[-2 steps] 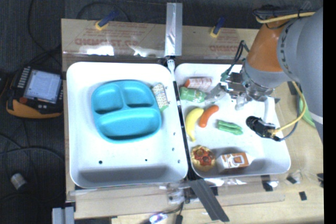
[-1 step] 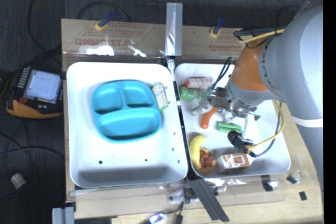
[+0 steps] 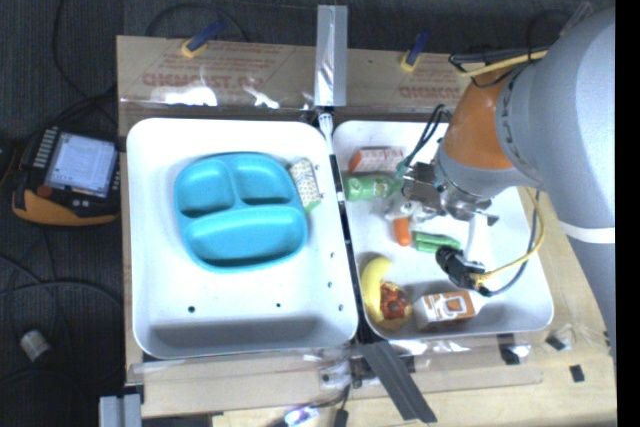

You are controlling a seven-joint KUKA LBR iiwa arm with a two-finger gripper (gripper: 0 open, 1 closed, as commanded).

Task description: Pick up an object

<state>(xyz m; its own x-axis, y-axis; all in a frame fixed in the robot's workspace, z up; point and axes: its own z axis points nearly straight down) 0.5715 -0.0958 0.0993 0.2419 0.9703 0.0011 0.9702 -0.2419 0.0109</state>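
Arm (image 3: 560, 115), grey with orange band, reaches in from the right over the right bin (image 3: 535, 300). Left bin (image 3: 160, 315) holds a blue divided tray (image 3: 240, 208), with a small patterned packet (image 3: 305, 182) at the tray's right edge. Gripper (image 3: 420, 205) is low in the right bin, among the items; how far it is open cannot be told, and nothing is seen in its grasp. Around it: green bottle (image 3: 368, 185) to its left, a small carton (image 3: 378, 158) behind that, orange piece (image 3: 402, 232) and green piece (image 3: 436, 241) just beside it. Near the bin's front: yellow banana (image 3: 373, 277), red-brown fruit (image 3: 393, 303), brown carton (image 3: 445, 308).
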